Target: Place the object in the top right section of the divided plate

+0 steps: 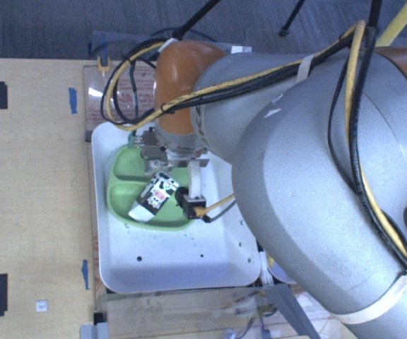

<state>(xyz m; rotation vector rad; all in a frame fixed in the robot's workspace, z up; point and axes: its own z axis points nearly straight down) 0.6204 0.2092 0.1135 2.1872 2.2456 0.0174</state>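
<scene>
The object (155, 198) lies on the divided plate (122, 168), tilted diagonally, just below the gripper (162, 162); grip state indeterminate.

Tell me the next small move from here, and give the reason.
Probably lift the gripper a little and check the object. The black-and-white object lies tilted in the green divided plate, in what looks like a lower section, just below the gripper, not the top right one.

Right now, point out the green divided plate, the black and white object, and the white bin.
green divided plate (122, 189), camera view, left rim
black and white object (157, 193), camera view, patterned middle
white bin (182, 263), camera view, bare floor
</scene>
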